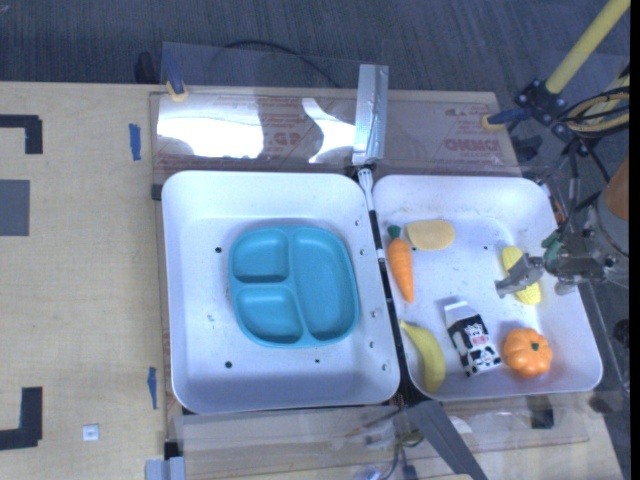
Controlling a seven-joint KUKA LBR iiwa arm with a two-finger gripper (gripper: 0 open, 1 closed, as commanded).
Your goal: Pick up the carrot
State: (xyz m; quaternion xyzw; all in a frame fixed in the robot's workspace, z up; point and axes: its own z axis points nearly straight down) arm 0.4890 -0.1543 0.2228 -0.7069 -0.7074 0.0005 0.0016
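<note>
Two shallow white bins are seen side by side on the worktop (pixel 70 268), the left bin (pixel 190 368) and the right bin (pixel 480 193) touching along a shared middle edge.

The carrot (pixel 401 265) is found in the right bin, at its left side, just beside the divider. It is laid roughly lengthwise, w/ the green top toward the far edge and the orange tip pointed toward the near edge. A pale yellow rounded item (pixel 430 234) is placed just to the right of the carrot's top end, near but apparently not touching.

Further items in the right bin: a banana (pixel 427 352) at the near-left corner, below the carrot; a small black-and-white carton (pixel 471 339) near the middle, tilted; an orange pumpkin (pixel 527 352) at the near-right, just beside the carton; a yellow item (pixel 519 271) at the right side, partly covered by the arm's end.

The gripper (pixel 520 280) is seen at the right side of the right bin, over the yellow item, well apart from the carrot. Whether the fingers are apart or together cannot be told from this angle; nothing is visibly held betw. them.

In the left bin a blue divided plate (pixel 294 284) w/ three compartments is set approx. in the middle.

Behind the bins a clear sheet w/ glare (pixel 250 128) and a silver taped strip (pixel 370 113) are visible.
</note>
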